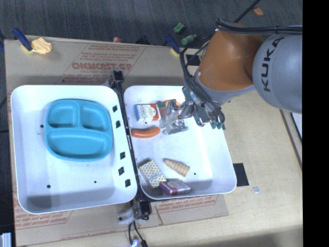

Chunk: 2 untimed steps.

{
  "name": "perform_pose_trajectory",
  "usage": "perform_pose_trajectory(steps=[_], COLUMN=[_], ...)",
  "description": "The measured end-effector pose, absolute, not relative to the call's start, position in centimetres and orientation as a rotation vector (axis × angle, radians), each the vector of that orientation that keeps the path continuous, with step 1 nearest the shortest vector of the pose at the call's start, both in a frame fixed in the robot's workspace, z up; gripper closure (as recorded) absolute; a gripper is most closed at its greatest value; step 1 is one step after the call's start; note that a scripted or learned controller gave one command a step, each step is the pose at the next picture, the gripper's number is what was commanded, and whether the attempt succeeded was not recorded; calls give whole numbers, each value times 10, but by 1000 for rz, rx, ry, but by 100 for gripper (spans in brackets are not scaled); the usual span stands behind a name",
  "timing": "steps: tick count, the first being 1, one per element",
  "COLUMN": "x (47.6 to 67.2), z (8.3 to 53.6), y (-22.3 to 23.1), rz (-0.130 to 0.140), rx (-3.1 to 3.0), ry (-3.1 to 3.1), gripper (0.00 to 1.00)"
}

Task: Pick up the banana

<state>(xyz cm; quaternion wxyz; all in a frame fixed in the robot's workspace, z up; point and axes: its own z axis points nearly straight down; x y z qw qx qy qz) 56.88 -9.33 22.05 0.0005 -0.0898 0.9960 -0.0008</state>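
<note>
- Two white bins side by side on the tabletop [257, 138]; left bin [25, 153] holds a blue divided plate [79, 129].
- Right bin [218, 153] holds several small items: a small carton [146, 111] at the upper left, a hot dog [146, 133] just below it, an ice-cream cone [177, 165] lower down, a patterned packet [152, 173] and a dark purple packet [175, 187] near the bottom rim.
- Arm [247, 66] reaches in from the right, orange band over the right bin's upper edge.
- Pincer [175, 122] sits low in the upper middle of the right bin, just right of the carton and hot dog; cannot tell whether clenched or released, nor whether it is grasping anything.
- Banana: a yellow object [41, 46] lies outside the bins at the tabletop's far left corner, possibly the banana; too small to tell for sure.
</note>
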Motion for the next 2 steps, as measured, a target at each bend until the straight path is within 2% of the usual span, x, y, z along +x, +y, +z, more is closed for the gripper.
perform_pose_trajectory(steps=[1, 2], x=[567, 568], z=[107, 118], y=[-97, -96], rz=[1, 0], rx=[-740, -741], ry=[3056, 3055], gripper=[100, 100])
